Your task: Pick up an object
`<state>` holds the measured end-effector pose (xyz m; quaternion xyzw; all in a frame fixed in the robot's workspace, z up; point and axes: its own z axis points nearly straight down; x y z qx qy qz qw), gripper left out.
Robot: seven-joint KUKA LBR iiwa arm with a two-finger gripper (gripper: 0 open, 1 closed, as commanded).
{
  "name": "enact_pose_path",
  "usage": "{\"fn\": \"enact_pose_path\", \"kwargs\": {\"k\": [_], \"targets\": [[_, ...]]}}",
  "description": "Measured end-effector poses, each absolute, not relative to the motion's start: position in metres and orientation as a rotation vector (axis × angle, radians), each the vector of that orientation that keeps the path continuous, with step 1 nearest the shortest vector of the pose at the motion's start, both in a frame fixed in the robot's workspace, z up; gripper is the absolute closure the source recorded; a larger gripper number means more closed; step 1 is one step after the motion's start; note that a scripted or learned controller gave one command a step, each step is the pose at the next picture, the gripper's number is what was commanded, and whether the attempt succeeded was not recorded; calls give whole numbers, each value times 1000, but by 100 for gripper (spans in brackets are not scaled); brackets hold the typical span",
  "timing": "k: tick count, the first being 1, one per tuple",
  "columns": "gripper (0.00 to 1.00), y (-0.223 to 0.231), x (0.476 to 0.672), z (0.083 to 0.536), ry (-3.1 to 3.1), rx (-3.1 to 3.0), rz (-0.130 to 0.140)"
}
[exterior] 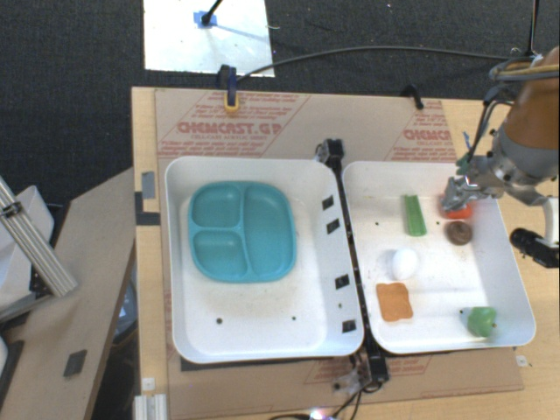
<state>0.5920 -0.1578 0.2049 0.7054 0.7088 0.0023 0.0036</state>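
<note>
Two white bins sit side by side; the gripper (458,199) hangs low at the right bin's (516,274) far right over a small red thing (464,209); go straight down onto it.

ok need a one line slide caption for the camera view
KUKA arm's gripper low over a red object in the right bin, near a green stick; teal divided plate in the left bin.
</note>
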Motion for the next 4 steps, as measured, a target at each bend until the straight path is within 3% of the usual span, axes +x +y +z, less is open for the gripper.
{"fn": "enact_pose_path", "kwargs": {"k": [1, 4], "targets": [[100, -158, 594, 259, 2222, 2211, 7], [100, 13, 580, 231, 2234, 2211, 3]]}}
